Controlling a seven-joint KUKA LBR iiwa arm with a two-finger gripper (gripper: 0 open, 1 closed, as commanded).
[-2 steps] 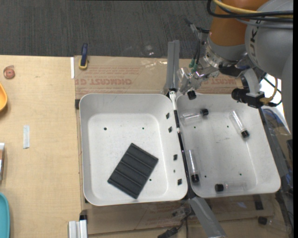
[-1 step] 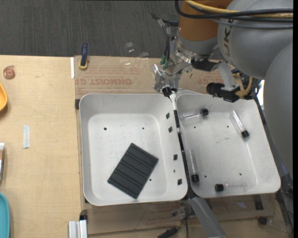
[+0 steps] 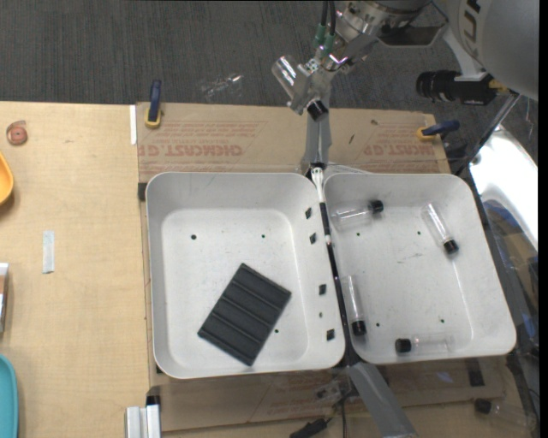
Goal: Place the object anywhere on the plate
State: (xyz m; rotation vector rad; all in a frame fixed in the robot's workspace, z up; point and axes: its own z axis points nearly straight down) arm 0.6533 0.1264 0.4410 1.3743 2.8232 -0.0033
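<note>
- Nearest your lens, the gripper (image 3: 316,106) is hanging high over the back edge of the bench, above the seam where the two bins meet; you cannot tell whether it is apart or together, and nothing is showing in its grasp.
- Behind it, the grey arm (image 3: 377,21) is reaching in from your upper right.
- Just below the gripper, the right bin (image 3: 484,257) is holding four clear tubes with black caps, all lying flat and apart from one another.
- You are seeing the first tube (image 3: 353,212) lying near the back left corner, and the second tube (image 3: 437,226) slanting near the back right.
- Along the left wall the third tube (image 3: 350,299) is lying lengthwise, and the fourth tube (image 3: 421,344) is resting against the front wall.
- Across the seam, the left bin (image 3: 158,257) is carrying the black ribbed plate (image 3: 246,313), which is lying flat and skewed toward the front, with no tube on it.
- Under both bins a cardboard sheet (image 3: 223,141) is spreading out, and a blue-handled clamp (image 3: 154,103) is gripping its back left corner.
</note>
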